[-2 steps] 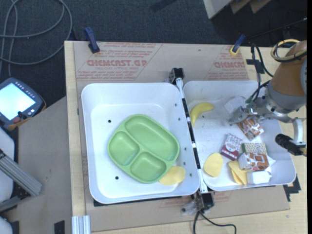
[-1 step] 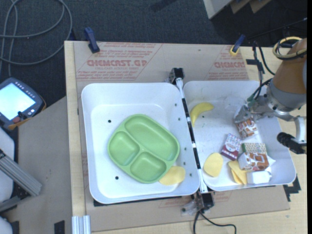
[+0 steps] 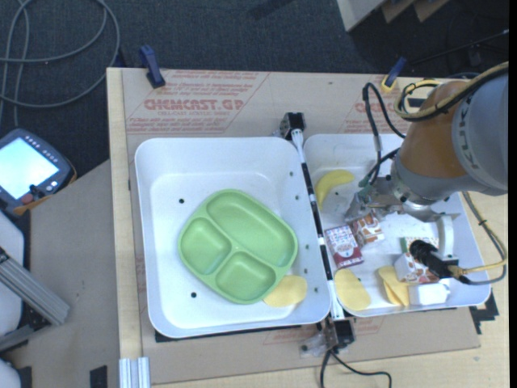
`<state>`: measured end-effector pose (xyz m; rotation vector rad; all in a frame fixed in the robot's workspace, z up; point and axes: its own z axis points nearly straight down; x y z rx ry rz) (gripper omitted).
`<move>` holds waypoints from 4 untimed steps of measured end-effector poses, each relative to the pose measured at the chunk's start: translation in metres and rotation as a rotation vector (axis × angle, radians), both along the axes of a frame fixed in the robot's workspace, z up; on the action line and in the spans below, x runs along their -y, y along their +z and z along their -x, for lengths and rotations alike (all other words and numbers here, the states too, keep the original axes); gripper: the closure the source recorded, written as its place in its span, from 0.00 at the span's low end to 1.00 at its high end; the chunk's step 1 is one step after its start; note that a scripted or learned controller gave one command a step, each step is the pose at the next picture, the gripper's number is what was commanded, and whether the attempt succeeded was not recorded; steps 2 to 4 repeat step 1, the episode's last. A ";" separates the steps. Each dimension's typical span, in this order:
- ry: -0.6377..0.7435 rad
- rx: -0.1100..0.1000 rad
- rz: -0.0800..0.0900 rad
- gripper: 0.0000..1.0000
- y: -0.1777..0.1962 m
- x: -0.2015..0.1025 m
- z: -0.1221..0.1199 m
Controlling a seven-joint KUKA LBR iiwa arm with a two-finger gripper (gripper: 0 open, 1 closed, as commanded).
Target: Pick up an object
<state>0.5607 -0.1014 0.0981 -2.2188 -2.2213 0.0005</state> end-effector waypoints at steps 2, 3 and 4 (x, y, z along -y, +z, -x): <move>0.000 0.003 0.001 1.00 0.116 -0.056 0.005; 0.000 0.003 0.001 1.00 0.116 -0.056 0.005; 0.000 0.003 0.001 1.00 0.116 -0.056 0.005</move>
